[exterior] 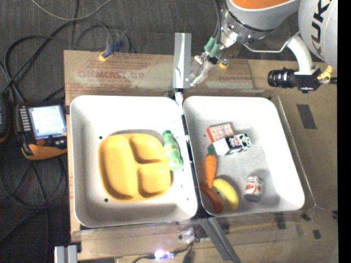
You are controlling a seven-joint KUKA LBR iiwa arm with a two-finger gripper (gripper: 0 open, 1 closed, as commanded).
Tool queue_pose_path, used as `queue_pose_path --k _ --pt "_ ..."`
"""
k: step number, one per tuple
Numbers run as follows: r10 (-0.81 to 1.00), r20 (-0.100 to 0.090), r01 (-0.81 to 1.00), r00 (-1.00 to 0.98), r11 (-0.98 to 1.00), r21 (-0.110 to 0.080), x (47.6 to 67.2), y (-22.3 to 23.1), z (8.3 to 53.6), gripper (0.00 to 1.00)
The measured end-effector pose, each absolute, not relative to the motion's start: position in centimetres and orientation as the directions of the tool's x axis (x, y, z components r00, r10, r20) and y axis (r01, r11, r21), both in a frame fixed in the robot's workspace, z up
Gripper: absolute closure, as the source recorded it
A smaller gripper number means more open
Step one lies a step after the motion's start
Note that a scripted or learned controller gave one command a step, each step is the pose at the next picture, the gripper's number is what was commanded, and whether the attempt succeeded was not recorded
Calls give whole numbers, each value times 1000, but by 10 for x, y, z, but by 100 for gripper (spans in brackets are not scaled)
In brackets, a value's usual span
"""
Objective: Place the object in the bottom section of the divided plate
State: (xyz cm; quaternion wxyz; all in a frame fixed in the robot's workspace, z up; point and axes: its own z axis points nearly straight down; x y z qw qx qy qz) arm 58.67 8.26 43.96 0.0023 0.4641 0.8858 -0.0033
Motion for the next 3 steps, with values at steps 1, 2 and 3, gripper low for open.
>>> queue_pose_path --k 1,2,3 --pt "822 -7 822 -569 569 -4 587 83 439 0" --pt "822 -7 822 -569 569 -4 587 83 439 0" --pt "948 -4 948 -319 319 -2 602 99 433 0"
